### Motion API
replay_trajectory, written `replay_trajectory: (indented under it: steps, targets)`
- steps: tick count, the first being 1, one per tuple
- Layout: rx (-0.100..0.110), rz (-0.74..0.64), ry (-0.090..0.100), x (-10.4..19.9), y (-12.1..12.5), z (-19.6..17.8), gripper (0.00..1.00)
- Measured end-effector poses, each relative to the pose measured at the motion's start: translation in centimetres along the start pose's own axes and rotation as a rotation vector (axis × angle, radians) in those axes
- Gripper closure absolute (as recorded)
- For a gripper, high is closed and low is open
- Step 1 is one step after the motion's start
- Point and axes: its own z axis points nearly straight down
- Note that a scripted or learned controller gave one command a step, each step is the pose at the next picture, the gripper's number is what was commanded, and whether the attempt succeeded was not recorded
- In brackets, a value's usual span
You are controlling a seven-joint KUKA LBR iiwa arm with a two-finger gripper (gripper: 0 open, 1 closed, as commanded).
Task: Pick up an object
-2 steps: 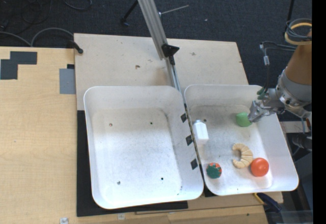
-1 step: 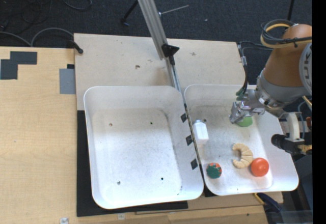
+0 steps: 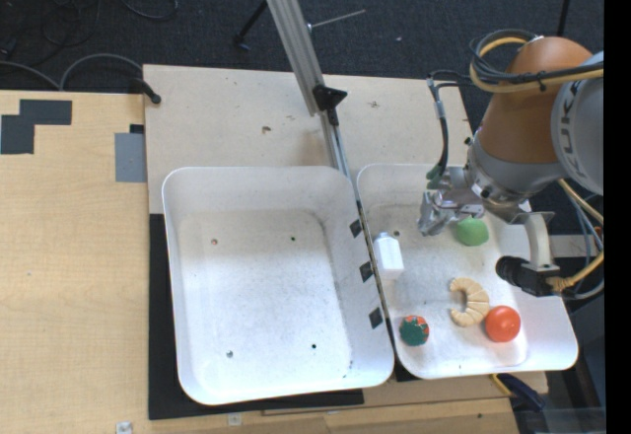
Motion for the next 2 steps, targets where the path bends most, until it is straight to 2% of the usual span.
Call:
replay_trajectory:
  steps: [1, 2]
  targets:
    - [0.0, -0.001, -0.001, 5.5, 0.3, -1.3, 1.0]
    - [0.003, 0.0, -0.001, 10.7, 0.7, -0.3, 1.0]
